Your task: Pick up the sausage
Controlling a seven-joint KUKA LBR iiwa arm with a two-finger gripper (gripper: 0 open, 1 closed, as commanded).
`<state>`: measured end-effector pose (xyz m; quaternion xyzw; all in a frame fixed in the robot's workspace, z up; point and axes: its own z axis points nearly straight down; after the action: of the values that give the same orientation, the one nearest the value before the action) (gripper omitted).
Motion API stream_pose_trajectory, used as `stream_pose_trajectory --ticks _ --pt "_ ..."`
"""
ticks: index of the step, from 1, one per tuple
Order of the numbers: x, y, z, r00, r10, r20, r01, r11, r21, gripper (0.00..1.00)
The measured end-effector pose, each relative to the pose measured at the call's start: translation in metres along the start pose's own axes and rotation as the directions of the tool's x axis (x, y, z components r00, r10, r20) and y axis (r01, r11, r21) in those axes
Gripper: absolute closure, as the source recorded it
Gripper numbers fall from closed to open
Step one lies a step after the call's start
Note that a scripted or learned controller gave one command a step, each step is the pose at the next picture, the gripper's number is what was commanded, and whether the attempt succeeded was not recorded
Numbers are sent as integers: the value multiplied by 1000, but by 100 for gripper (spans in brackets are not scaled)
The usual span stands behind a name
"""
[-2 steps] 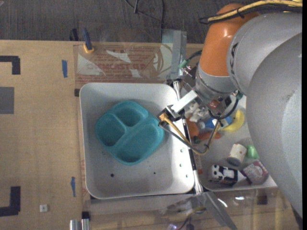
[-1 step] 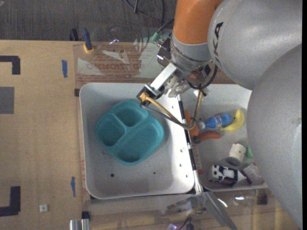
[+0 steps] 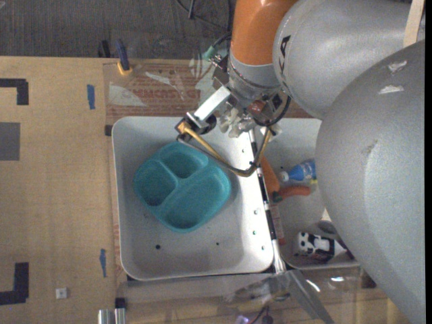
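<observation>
Gripper (image 3: 233,121), grip state unclear, hangs upper centre; the sausage (image 3: 295,192) at right looks soft and slick, best pinched mid-length.

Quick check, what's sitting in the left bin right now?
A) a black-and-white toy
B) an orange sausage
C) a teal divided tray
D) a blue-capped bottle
C: the teal divided tray lies in the left bin; the bottle and black-and-white toy are in the right bin.
</observation>
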<state>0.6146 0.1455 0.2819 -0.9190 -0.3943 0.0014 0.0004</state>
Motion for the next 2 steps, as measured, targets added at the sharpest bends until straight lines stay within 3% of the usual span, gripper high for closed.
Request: stream_pose_trajectory --ticks 1,2 --pt "16 -43 -18 988 -154 -1 154 988 -1 100" --pt "-75 -1 -59 995 102 0 -102 995 0 100"
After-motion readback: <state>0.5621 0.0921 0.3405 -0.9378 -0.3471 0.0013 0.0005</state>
